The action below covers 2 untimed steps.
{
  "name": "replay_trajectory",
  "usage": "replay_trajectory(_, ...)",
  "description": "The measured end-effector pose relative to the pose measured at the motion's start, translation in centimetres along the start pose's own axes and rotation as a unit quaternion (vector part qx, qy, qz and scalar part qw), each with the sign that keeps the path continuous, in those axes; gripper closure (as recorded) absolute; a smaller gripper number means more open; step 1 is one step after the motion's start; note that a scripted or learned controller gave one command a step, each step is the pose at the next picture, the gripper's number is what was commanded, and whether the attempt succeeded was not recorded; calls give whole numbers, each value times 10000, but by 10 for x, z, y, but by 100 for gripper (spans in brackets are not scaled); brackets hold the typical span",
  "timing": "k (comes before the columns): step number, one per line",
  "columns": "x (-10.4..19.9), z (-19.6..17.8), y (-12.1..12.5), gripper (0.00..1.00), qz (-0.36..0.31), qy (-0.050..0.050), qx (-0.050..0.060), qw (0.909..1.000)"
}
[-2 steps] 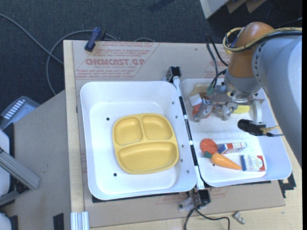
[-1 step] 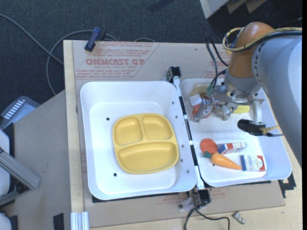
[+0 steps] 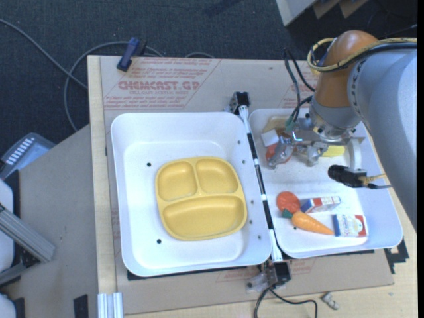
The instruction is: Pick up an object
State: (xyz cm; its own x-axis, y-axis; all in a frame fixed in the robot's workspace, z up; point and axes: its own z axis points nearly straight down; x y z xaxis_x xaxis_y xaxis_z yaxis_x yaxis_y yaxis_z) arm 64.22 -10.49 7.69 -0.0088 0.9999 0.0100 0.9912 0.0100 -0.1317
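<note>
Because the yellow divided tray [image 3: 200, 198] fills the left bin [image 3: 126, 151] well away from the gripper [image 3: 296, 150], the pickable clutter sits in the right bin [image 3: 391, 234]: a toy carrot [image 3: 311, 223], red piece [image 3: 288, 201] and small packets [image 3: 349, 225] just below the gripper, which hangs low there; whether it grips anything I cannot tell.
</note>
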Motion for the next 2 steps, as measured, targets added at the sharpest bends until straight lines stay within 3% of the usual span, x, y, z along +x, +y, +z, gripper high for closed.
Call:
replay_trajectory(1, 11, 2, -70, 0, 53, -43, -649, 9979)
replay_trajectory(2, 12, 8, -114, 0, 52, -41, -646, 9979)
